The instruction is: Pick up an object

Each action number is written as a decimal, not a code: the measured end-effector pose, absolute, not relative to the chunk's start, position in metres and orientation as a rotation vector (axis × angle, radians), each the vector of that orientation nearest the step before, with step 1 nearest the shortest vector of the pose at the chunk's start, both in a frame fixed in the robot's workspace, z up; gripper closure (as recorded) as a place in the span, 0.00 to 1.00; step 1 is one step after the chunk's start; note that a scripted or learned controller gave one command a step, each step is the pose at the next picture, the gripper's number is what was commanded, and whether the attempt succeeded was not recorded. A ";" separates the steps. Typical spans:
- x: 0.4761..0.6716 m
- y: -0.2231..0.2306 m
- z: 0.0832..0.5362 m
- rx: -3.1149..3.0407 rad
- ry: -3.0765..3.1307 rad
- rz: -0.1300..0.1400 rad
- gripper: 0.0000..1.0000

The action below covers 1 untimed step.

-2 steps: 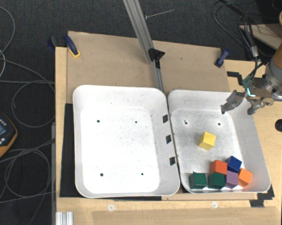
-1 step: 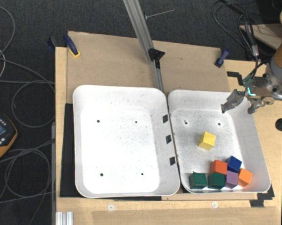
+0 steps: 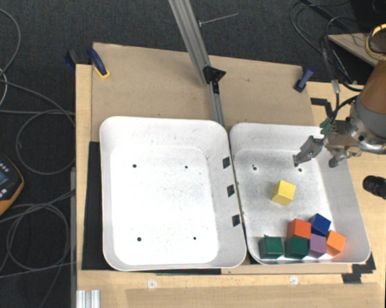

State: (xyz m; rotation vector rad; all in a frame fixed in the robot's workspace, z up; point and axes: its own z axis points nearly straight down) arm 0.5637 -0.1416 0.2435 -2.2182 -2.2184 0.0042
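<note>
While hovering over the far right of the right bin (image 3: 243,184), fingers (image 3: 306,150) spread and empty: approach step. Yellow cube (image 3: 283,192) alone mid-bin; other cubes (image 3: 304,241) clustered at the near right corner. Next: shift nearer, descend astride the yellow cube, close.

High slanted view over both bins (image 3: 109,178)

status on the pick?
Gripper open, above right bin, holding nothing. Yellow cube lies alone, nearest. Other cubes clustered at near edge. Nothing blocking.
</note>
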 end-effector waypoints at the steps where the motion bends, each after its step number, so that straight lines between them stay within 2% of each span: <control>1: 0.553 -0.145 0.192 -2.218 -2.217 0.006 0.00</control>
